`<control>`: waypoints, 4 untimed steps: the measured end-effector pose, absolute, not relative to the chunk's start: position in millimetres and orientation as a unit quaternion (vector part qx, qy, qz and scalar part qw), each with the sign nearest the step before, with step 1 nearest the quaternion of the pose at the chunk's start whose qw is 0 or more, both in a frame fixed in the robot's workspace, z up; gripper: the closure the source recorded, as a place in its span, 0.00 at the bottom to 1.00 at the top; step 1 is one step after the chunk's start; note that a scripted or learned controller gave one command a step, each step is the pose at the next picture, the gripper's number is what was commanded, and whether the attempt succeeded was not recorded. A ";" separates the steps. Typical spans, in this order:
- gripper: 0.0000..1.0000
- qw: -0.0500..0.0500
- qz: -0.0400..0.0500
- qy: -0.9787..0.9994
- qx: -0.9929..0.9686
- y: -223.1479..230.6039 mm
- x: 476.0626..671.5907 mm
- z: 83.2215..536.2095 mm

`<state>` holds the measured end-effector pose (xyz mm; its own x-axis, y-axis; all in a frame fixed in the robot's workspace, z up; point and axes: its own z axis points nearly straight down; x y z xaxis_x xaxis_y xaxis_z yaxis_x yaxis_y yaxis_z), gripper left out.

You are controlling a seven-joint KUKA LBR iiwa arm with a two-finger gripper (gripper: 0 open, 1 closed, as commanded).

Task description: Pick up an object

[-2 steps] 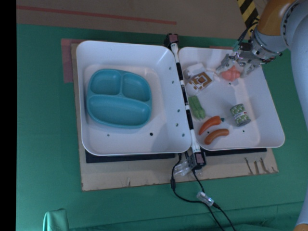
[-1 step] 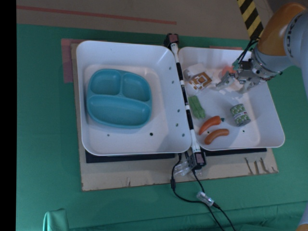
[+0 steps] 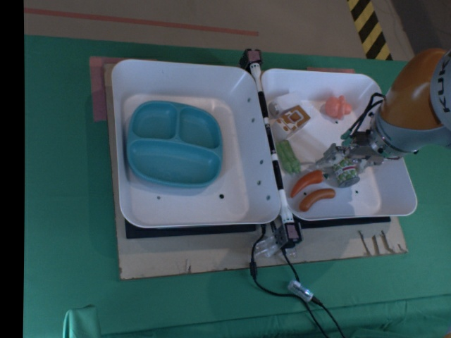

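My gripper [image 3: 337, 163] hangs low over the middle of the right bin [image 3: 394, 189], the arm coming in from the right. A small round object [image 3: 346, 174] with green and red markings lies directly under or against it; whether it is held is hidden. Just left of the gripper are a green pod-shaped toy [image 3: 287, 156], a red sausage shape [image 3: 306, 183] and an orange sausage shape [image 3: 317, 198]. Further back lie a white and orange waffle-like piece [image 3: 292, 118] and a pink lumpy toy [image 3: 337, 106].
The left bin [image 3: 141, 210] holds a blue divided plate [image 3: 174, 144]. A ridge with black fittings [image 3: 271, 153] separates the two bins. Cables [image 3: 296, 287] trail off the front of the bench.
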<state>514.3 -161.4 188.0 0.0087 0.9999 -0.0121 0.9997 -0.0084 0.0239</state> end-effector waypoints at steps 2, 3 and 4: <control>0.00 0.010 0.004 0.705 0.709 -176.0 569.6 187.4; 0.00 0.012 0.003 0.705 0.710 -172.1 547.6 187.7; 0.00 0.011 0.004 0.705 0.709 -189.3 540.8 187.8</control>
